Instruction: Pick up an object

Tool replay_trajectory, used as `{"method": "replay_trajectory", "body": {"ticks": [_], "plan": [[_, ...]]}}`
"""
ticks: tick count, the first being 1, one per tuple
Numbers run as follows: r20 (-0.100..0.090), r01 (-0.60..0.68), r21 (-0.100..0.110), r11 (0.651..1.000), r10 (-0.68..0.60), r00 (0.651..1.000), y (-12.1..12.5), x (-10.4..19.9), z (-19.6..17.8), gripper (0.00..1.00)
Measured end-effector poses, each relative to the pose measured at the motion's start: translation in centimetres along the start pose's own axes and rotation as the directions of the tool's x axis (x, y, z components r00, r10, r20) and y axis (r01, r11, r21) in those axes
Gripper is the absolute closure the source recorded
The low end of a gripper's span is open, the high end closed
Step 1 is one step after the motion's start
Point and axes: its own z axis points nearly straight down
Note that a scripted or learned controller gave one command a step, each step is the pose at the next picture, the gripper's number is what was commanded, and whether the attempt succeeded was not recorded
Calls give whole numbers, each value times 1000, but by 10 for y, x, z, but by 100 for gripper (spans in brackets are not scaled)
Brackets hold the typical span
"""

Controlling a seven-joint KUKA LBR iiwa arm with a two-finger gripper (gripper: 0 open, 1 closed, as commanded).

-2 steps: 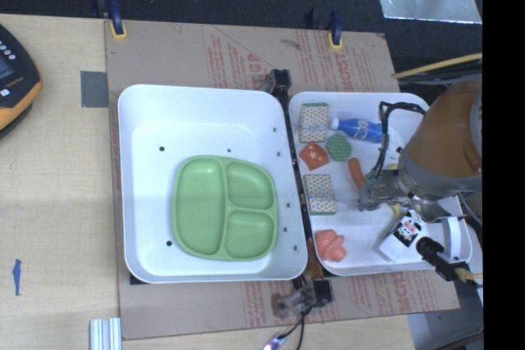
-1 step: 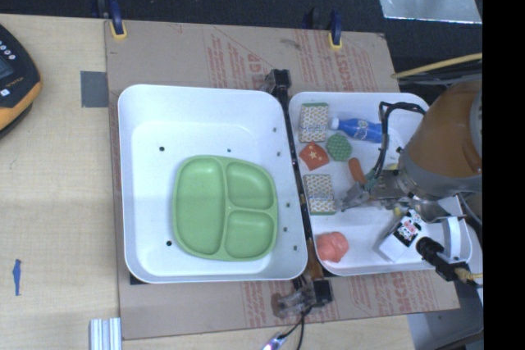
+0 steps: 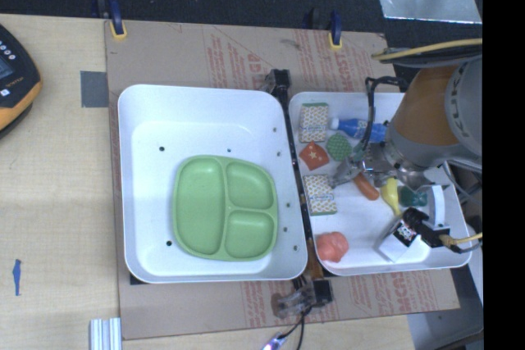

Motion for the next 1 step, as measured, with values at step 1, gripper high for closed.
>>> {"method": "replay_trajectory", "body": {"ticks": [1], "plan": [[0, 3, 2, 1000, -3, 1000, 0, -1, -10, 100]]}}
